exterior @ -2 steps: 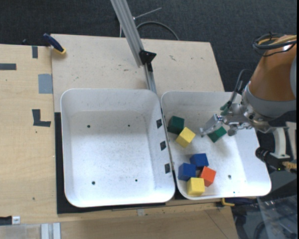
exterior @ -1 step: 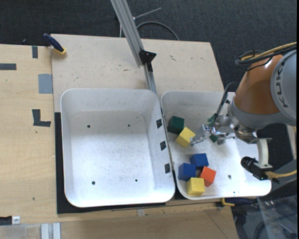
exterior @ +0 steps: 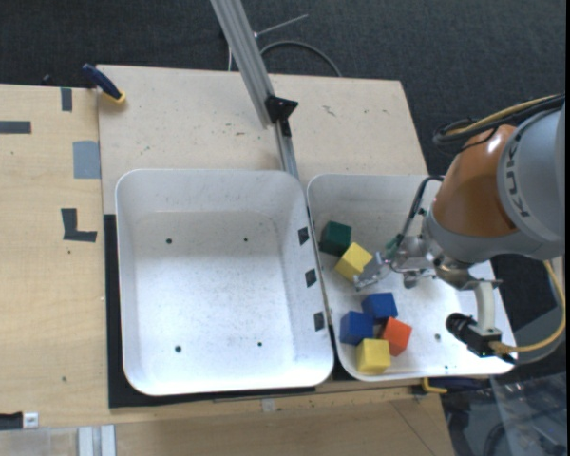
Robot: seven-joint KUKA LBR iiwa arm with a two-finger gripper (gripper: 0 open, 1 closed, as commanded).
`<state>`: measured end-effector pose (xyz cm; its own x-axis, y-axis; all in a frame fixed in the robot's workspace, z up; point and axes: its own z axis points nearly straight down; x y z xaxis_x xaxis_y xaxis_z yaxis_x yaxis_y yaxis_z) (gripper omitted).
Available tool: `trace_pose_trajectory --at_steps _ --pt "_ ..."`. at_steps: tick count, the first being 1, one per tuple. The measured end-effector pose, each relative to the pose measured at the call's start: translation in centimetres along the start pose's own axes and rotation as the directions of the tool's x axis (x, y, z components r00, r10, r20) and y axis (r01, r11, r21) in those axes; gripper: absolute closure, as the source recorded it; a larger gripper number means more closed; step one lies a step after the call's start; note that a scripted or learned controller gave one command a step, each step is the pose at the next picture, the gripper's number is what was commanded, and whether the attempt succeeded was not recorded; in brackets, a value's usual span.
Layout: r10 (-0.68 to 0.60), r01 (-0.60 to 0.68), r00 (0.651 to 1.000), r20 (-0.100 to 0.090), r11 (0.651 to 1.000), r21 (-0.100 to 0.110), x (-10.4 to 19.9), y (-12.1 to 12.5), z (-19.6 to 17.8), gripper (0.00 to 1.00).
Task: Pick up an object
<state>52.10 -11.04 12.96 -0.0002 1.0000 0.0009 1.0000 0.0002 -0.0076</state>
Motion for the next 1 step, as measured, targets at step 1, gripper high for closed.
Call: trace_pose_trajectory --at_steps 1 --pt "-0.002 0.002 1.0 0.0 1.0 -0.003 0.07 0.1 -1.23 1.0"
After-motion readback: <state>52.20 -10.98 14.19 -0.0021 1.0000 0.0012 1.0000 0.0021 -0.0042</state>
